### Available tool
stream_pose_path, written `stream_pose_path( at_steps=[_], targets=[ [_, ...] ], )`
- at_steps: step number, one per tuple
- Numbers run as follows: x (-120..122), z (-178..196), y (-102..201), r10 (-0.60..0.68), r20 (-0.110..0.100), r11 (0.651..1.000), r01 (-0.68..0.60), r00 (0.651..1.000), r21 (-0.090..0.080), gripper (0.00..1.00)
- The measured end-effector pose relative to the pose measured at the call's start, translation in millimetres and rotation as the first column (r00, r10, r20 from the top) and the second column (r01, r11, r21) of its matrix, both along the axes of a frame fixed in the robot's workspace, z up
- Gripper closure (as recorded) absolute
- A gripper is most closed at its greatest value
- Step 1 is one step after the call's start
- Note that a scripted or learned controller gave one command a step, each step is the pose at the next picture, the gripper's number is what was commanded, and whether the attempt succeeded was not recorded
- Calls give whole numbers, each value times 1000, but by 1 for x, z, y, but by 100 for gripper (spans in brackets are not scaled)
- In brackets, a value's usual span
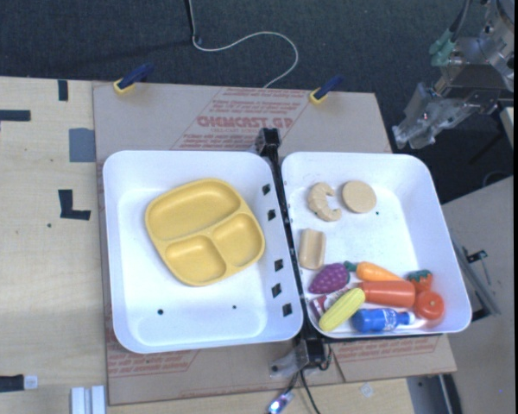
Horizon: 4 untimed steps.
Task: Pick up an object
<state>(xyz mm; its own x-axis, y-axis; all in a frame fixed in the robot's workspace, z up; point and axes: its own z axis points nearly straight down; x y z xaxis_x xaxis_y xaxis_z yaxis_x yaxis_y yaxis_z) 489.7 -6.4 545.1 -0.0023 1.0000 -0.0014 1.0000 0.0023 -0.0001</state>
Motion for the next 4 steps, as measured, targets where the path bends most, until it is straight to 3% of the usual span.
stream_pose_path(
  at_steps=[1, 2, 3, 4],
  targets=[
    [-6, -36, -56, -7, -4, 1000, 7, 1000, 0, 100],
    [-7, -138, -68, -4, -13, 1000, 4, 1000, 2, 100],
    [-6, -81, 19, 9, 5, 1000, -9, 1000, 3, 100],
    [0, -34, 93, 8, 4, 1000, -8, 1000, 3, 100]
  ],
)
